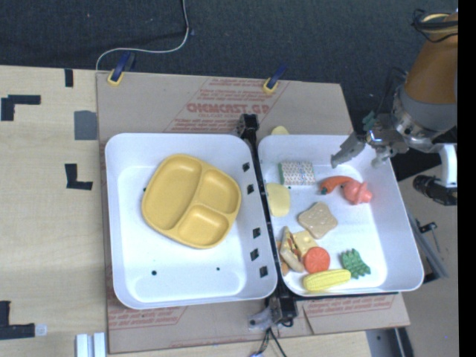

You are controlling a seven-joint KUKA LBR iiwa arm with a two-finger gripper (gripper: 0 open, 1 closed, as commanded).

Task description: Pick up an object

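Nothing is picked yet: the gripper hovers with fingers spread and nothing between them above the right bin, just beside the carrot, so descent, grasp and lift remain.

Your arm comes in from the right edge of the view, orange band up top, grey wrist below it. It sits over the far right corner of the right bin, and the wrist leans down and left toward the bin's interior. You've got the gripper hanging just inside that bin's back right rim. One grey finger slants down-left; the other sits near the rim. Jaws spread apart, nothing between them. A white piece of the rig pokes out just right of the bin's right wall.
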